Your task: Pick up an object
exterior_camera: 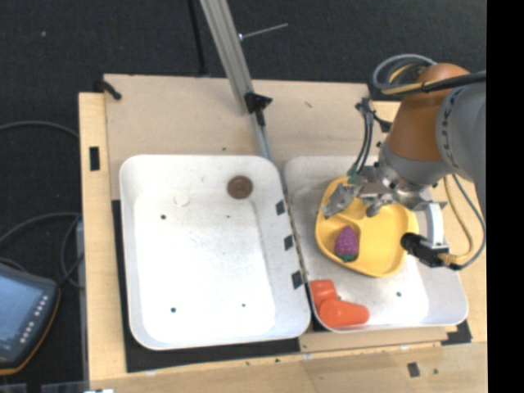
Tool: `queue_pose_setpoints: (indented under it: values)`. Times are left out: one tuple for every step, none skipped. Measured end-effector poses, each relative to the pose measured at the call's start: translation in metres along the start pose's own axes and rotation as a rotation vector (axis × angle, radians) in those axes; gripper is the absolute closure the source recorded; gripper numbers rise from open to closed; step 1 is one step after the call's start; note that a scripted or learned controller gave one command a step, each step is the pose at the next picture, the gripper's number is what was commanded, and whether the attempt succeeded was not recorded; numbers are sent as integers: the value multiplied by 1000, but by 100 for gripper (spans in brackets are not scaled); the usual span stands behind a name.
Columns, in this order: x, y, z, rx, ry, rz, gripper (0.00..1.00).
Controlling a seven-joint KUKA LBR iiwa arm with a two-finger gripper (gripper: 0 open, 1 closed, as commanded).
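Note:
In the right bin (434,305) lies a yellow bowl-like dish (378,244) with a purple object (347,241) inside it. An orange object (337,305) rests at the bin's front left corner. A small brown disc (239,187) sits at the back of the left bin (205,301). My gripper (358,200) hangs over the back left rim of the yellow dish, its fingers spread open with nothing between them. The purple object lies just in front of the fingertips.
A slanted metal pole (229,43) rises behind the bins. Black cables (426,248) loop off the wrist over the right bin. A tablet-like device (20,309) sits off the bench at the left.

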State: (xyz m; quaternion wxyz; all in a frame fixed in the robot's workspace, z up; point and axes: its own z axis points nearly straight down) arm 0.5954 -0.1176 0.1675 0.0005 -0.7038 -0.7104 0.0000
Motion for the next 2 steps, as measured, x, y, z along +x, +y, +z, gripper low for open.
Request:
queue_pose_setpoints:
  values:
    - [-4,-2,-4,-2,0,7,0]
    - [69,-16,-35,-3,2,0,0]
